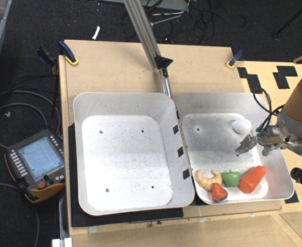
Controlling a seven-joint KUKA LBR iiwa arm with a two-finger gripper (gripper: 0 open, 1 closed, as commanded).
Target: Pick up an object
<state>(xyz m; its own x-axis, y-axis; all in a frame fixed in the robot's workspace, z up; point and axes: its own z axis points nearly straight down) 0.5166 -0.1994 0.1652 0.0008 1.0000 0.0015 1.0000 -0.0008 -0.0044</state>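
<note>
**Four objects in right bin, end effector above them with nothing between its fingers**

Four small objects sit clustered at the near edge of the right bin [213, 112], all below the end effector [249, 145] in the camera view. Nearest to it, just below and slightly right: an orange carrot-shaped piece [252, 179], lying tilted. Below and slightly left: a green pepper-like piece [232, 178], touching or nearly touching the carrot piece. Further left of that: a curved tan piece [207, 179]. Lowest: a small red piece [219, 191], tucked against the tan and green ones.

A fifth item, a pale white rounded object [240, 126], lies just above the end effector, on the bin floor and hard to separate from the white surface of the bin.

End effector: reaches in from the right, hanging over the right-hand half of the right bin. One dark finger [244, 147] points down-left. Nothing is visibly gripped. Finger spacing is not resolvable from this angle; cannot tell whether spread or closed.

Left bin [89, 138] lies well to the left of the end effector. Both bins rest on a tan surface [120, 68]. A handheld pendant with a screen [36, 161] lies on the floor far left.
</note>
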